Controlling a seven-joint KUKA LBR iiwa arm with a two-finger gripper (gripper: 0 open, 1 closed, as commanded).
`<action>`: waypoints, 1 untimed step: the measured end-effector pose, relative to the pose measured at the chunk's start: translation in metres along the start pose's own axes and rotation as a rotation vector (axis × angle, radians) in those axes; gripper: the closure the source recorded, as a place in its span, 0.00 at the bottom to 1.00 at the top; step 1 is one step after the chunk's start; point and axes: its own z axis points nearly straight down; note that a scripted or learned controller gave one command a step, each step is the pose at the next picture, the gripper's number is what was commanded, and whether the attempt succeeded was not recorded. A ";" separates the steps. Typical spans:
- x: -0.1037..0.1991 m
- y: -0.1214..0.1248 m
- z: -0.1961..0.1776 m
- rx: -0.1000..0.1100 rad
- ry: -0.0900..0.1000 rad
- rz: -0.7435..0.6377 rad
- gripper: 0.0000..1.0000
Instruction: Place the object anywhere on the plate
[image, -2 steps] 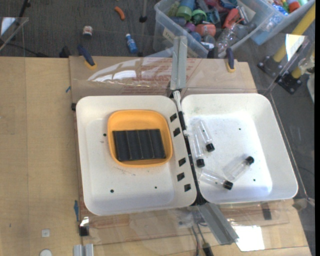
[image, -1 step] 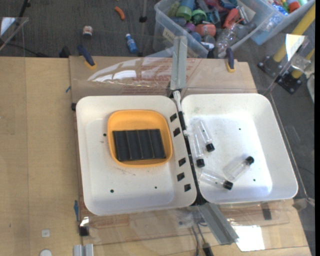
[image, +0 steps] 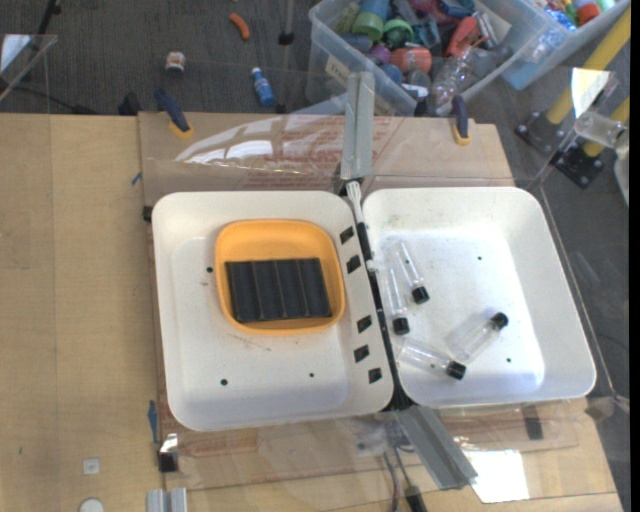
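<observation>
Clear vials (image: 477, 334) with black caps, lying flat.

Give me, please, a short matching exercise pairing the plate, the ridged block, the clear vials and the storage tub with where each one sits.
Things:
1. orange plate
2. dark ridged block
3. clear vials
4. clear storage tub

Places:
A. on the floor beyond the bench
B. in the left bin
C. loose in the right bin
D. lying on the plate

Pairs: 1-B, 2-D, 3-C, 4-A
</observation>
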 end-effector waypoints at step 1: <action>-0.004 -0.001 0.000 -0.001 0.000 -0.215 1.00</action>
